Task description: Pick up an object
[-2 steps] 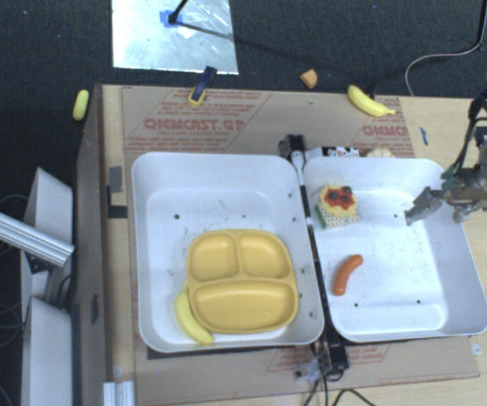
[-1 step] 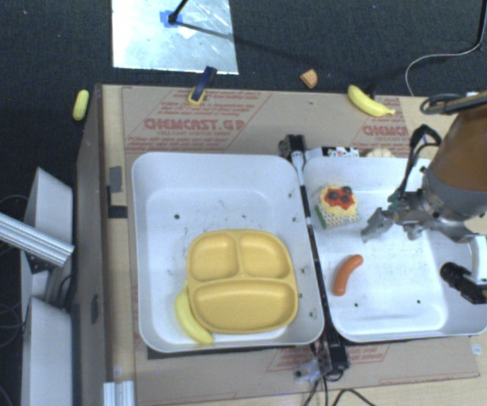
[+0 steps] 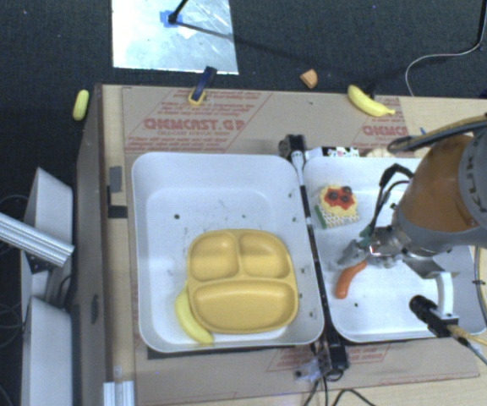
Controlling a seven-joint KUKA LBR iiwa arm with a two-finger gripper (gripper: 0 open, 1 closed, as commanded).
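In the right bin, an orange carrot-like toy lies slanted near the left wall. My gripper hangs just above its upper end, close to or touching it; I cannot make out a grasp. A yellow waffle-like toy with red berries on top sits at the back of the same bin. The left bin holds a yellow compartment plate, with a yellow banana tucked against its front left edge.
On the cardboard behind the bins lie another banana and a blue and yellow clip. A small orange piece and a yellow item rest on the dark floor. The arm covers the right bin's right side.
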